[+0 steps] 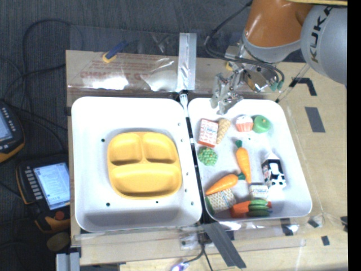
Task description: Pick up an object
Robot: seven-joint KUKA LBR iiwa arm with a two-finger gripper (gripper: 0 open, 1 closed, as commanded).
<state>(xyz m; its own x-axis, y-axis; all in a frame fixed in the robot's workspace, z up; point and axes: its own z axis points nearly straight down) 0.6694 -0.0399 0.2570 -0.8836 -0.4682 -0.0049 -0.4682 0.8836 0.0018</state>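
Note:
My gripper [224,99] hangs over the back left edge of the right bin [296,157], just behind a red and white carton [207,132] and a tan cone [223,130]. Nothing shows in its grasp. Several toy foods lie in this bin. A pink cupcake [243,123] and a green apple [261,124] sit at the back, with a green broccoli [207,157] on the left. Two orange carrots [243,160] [221,183] lie in the middle. A cow-print bottle [273,173] is on the right. Red and green vegetables [252,208] lie at the front.
The left bin [90,202] holds a yellow divided plate [145,164]. A clear plastic bag [130,72] and a metal bracket [187,61] lie behind the bins. A tablet [48,185] and cables sit off the bench to the left.

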